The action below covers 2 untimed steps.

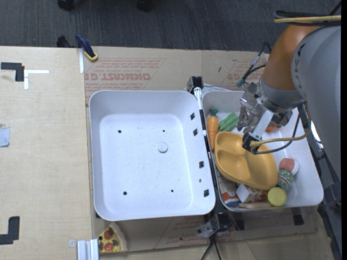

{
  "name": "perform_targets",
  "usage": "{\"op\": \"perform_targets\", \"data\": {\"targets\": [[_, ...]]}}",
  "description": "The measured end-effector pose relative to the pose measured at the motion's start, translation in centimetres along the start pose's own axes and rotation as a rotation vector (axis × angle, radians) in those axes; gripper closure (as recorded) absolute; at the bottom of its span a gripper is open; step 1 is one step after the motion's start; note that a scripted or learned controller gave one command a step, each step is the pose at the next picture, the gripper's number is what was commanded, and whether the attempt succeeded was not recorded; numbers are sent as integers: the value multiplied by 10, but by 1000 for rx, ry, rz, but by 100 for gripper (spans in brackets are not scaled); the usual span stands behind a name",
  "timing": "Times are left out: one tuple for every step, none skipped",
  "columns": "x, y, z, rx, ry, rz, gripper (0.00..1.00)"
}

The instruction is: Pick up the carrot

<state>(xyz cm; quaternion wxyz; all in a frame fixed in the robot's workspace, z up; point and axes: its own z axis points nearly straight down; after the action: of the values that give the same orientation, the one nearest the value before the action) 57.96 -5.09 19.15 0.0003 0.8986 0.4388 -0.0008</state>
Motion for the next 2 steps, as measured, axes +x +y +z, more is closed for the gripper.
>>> {"op": "perform_targets", "data": {"targets": [[0, 0, 0, 0, -1, 0, 0], [26, -62, 1, 3, -1, 49, 0]]}}
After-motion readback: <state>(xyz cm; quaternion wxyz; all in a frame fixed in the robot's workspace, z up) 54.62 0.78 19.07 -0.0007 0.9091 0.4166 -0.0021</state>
